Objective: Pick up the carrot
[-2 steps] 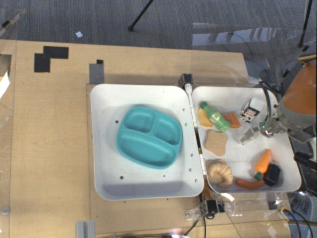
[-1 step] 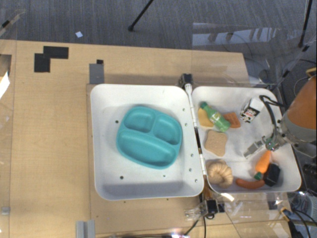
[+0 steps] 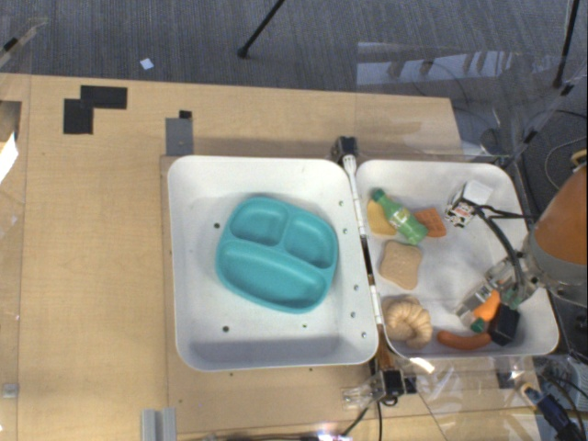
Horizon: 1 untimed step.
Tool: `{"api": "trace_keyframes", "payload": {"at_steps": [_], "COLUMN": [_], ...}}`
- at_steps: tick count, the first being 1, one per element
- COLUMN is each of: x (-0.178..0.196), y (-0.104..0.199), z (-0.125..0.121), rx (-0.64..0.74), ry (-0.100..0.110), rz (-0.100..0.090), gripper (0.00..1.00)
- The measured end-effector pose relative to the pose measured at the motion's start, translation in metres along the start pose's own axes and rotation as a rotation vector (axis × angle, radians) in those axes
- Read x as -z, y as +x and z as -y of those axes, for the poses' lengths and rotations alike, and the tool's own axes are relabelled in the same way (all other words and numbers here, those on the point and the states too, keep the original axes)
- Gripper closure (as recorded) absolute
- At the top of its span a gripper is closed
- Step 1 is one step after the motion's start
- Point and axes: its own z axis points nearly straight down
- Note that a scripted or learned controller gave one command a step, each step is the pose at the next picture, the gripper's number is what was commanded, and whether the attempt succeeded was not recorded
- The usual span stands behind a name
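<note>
Partly hidden, carrot [image 3: 486, 308] sits under gripper [image 3: 490, 312], grasp unclear

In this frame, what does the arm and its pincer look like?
The arm enters from the right as a rounded orange-brown and grey bulk. A black cable runs along it toward the wrist. The pincer is metallic grey with dark parts, low in the right bin.

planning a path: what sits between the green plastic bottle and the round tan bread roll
A flat tan square slice lies between the green plastic bottle and the round tan bread roll, in the camera view.
</note>
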Motion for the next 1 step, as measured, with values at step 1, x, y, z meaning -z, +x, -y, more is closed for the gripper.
{"api": "trace_keyframes", "payload": {"at_steps": [1], "x": [0.0126], "y": [-0.0018], "z": [-0.004], "rx": [-0.001], "ry": [-0.006], "rz": [0.004], "gripper": [1.0]}}
